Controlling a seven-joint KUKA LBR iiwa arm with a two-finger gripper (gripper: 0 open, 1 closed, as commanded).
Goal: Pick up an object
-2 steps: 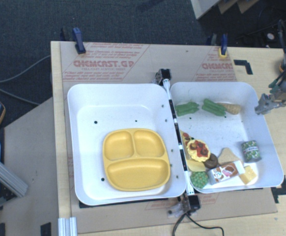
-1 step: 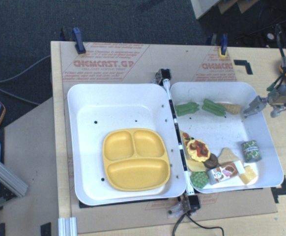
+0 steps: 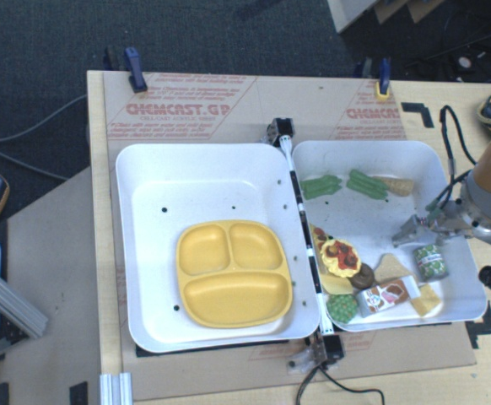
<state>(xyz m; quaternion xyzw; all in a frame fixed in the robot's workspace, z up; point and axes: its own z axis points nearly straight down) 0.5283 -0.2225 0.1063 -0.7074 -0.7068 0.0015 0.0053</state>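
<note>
- Toy food lies scattered in the right bin (image 3: pixel 372 152): a pizza slice (image 3: pixel 339 257), two green pieces (image 3: pixel 321 186) near the top, a green pouch (image 3: pixel 432 262) at right.
- The hand (image 3: pixel 416 231) hovers low at the frame's right, just left of the pouch, fingers spread, grasping nothing.
- A yellow divided plate (image 3: pixel 232 272) sits in the left bin (image 3: pixel 144 226) on the surface (image 3: pixel 102 226).

A yellow three-compartment plastic plate (image 3: pixel 233 273) lies in a glossy white plastic bin (image 3: pixel 144 226); two ribbed green toy vegetables (image 3: pixel 321 186) lie in the other.
</note>
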